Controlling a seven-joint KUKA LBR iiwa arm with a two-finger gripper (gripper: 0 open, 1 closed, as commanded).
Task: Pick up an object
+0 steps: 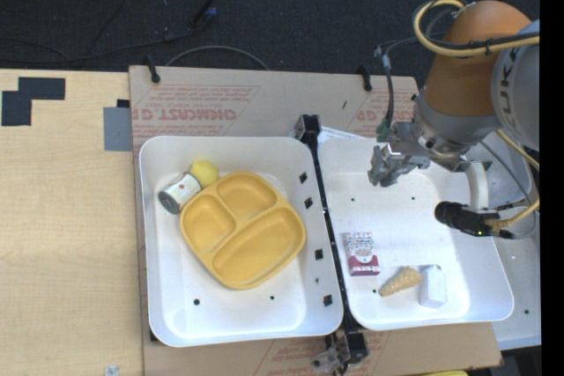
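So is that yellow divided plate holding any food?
Empty: all three sections of the yellow plate show bare yellow; it lies flat.

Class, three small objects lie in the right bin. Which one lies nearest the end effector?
The red-and-white packet; the cone-shaped piece and white block lie farther from the end effector.

The right bin (352, 304) has bare floor across its far and middle part; a small red packet (360, 254), a cone (400, 281) and a white block (433, 285) crowd its near edge; the yellow tray (242, 229) takes up most of the left bin (167, 295).
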